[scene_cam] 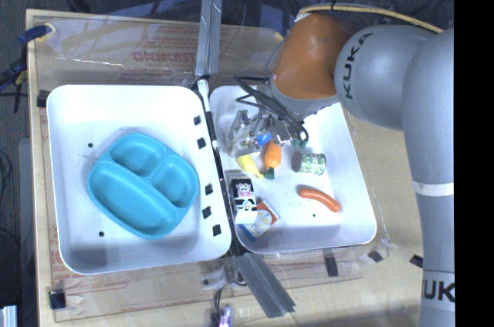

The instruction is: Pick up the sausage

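Over the right bin, the claw (248,131) hangs low, with the sausage (319,198) off to one side of it.

To do this step well, the claw should slide away from the yellow toy (248,163) and the carrot (272,156) just below it, stop right over the middle of the sausage, turn so its two fingers sit across the thin sides, then go straight down. The sausage lies alone on the bin floor (351,171), apart from the little can (312,163). I cannot tell if the claw is spread or pressed together; nothing clearly sits in it.
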### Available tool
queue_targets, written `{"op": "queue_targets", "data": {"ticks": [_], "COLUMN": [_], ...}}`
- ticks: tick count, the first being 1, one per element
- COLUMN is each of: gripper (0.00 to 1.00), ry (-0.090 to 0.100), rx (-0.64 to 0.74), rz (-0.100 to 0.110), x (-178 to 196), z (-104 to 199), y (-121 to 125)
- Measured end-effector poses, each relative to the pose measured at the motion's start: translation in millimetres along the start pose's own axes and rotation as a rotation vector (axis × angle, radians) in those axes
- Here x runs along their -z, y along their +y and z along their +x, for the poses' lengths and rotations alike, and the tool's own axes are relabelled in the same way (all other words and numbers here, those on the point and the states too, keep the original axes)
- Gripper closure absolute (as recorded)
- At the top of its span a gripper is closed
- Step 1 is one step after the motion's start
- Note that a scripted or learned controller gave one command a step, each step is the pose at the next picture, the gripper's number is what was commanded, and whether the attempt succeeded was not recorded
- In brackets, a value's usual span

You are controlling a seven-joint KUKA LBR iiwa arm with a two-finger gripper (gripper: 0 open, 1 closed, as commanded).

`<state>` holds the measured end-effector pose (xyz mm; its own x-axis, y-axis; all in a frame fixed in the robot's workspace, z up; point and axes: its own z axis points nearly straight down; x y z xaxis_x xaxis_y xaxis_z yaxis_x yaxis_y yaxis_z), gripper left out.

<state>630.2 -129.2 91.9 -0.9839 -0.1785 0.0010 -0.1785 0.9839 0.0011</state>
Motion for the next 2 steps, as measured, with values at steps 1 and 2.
{"op": "queue_targets", "data": {"ticks": [1,2], "gripper": [1.0,1.0], "ry": [-0.004,-0.003], "rx": [0.499,0.93], "rz": [0.002,0.003], "x": [12.2,80.7], "z": [28.9,85.4], "y": [-76.4,-66.5]}}
